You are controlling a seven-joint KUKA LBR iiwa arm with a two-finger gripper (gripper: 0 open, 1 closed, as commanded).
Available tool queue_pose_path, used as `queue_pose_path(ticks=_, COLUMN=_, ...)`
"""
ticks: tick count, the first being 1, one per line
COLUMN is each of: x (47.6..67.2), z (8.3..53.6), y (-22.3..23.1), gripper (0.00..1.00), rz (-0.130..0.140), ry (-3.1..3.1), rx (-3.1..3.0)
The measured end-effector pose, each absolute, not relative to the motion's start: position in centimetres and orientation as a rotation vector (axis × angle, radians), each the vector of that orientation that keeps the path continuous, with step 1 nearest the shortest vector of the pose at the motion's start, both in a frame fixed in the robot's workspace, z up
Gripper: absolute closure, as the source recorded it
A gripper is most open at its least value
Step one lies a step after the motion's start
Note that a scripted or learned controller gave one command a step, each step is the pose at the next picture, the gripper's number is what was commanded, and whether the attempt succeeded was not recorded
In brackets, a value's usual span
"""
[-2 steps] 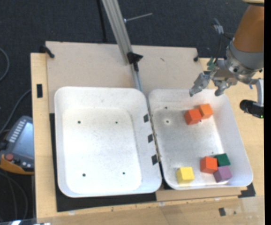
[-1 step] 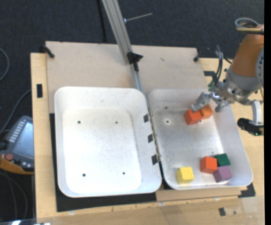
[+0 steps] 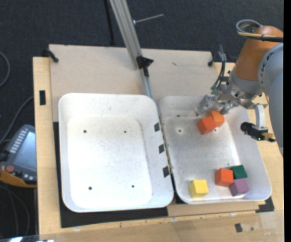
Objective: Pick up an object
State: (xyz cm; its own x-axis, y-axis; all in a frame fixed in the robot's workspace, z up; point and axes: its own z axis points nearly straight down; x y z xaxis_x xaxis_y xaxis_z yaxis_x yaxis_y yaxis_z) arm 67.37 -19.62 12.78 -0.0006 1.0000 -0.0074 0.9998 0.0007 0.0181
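— Dark carpet around the desk (image 3: pixel 100 67); where's the hand (image 3: pixel 212 106)?
— Upper right, over the right bin (image 3: pixel 183 110), touching an orange block (image 3: pixel 210 122). Whether it grasps it, I cannot tell.
— Beyond that?
— Yellow block (image 3: pixel 199 187), orange cube (image 3: pixel 224 176), green block (image 3: pixel 239 172), purple block (image 3: pixel 239 186), lower right.

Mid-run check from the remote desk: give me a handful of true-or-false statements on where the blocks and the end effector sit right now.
1. All the blocks lie in the right white bin. True.
2. The end effector is over the left white bin. False: it is over the right bin's far side.
3. A small yellow cube sits near the right bin's front edge. True.
4. The green block sits alone. False: it adjoins the orange cube and purple block.
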Motion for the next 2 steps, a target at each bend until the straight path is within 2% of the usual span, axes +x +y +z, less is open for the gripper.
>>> queue_pose_path(ticks=2, x=67.69, z=11.99, y=-20.47, gripper=0.00, rz=0.015, ry=2.209, rx=2.198)
